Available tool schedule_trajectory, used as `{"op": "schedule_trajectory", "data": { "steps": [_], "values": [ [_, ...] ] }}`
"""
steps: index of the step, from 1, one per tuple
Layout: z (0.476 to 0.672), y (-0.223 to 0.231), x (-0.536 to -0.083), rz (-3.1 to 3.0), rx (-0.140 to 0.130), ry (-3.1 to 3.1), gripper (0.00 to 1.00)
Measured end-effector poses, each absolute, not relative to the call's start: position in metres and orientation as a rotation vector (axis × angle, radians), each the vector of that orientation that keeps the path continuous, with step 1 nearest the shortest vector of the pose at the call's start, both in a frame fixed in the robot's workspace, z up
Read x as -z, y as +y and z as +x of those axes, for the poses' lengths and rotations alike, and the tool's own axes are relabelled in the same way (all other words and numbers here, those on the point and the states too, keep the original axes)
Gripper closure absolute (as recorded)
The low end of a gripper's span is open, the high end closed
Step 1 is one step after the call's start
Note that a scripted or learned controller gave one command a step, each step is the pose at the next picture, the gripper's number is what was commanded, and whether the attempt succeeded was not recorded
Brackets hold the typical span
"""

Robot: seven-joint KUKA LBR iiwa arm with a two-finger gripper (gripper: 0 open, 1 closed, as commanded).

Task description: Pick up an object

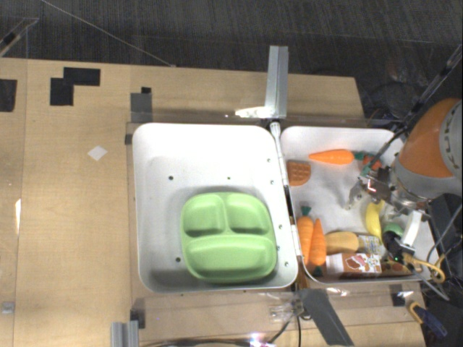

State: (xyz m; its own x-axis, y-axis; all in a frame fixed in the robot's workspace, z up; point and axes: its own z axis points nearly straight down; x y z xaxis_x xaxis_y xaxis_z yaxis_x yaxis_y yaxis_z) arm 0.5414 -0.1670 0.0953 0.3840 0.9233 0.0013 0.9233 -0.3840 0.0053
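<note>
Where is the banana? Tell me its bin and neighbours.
The banana lies in the right bin, toward its right side, just below the gripper and right of the bread roll.

Tabletop point(65, 215): pale wood-look, matt, smooth. Both bins point(210, 147) white plastic w/ slight sheen. Green divided tray point(228, 235): smooth plastic, soft gloss. Toy carrot point(331, 157) and banana point(372, 221) look like glossy plastic. Waffle piece point(298, 172) has ridged, rough-looking surface. Upright post point(277, 82) betw. bins: brushed metal. Arm's orange band point(434, 147): smooth, semi-gloss.
</note>
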Motion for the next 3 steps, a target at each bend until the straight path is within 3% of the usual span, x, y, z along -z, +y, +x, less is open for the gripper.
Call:
{"op": "schedule_trajectory", "data": {
  "steps": [1, 2, 3],
  "values": [
    [0.579, -0.157, -0.123, 2.491, -0.005, 1.909, 0.00],
    [0.492, -0.177, -0.094, 2.478, -0.004, 1.926, 0.00],
    [0.495, -0.177, -0.105, 2.478, -0.013, 1.924, 1.00]
  ]
}}
